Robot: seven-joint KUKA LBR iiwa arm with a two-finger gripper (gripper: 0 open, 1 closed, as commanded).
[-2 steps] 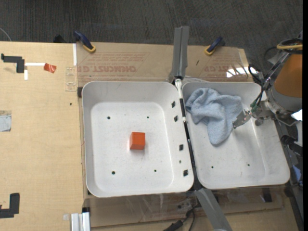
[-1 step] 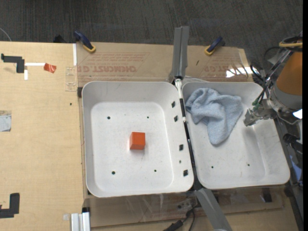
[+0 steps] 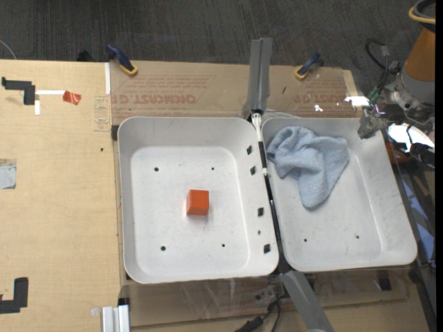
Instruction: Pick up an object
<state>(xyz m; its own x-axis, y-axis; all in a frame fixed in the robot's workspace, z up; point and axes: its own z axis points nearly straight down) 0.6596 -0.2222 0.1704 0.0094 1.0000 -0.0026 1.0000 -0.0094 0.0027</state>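
Observation:
An orange-red cube [image 3: 198, 203] sits near the middle of the left white bin [image 3: 138, 185]. A crumpled light blue cloth [image 3: 311, 161] lies in the far half of the right white bin [image 3: 387, 220], close to the wall between the bins. My gripper [image 3: 367, 125] hangs over the far right corner of the right bin, to the right of the cloth and apart from it. The arm's orange band [image 3: 422, 54] shows at the right edge above it. I see nothing held in the gripper.
A grey bar [image 3: 259, 75] runs back from the gap between the bins. Two clamps [image 3: 122, 60] [image 3: 308, 66] pin the cardboard behind them. A wooden board [image 3: 48, 185] lies to the left. Cables [image 3: 415, 151] hang by the right bin's far rim.

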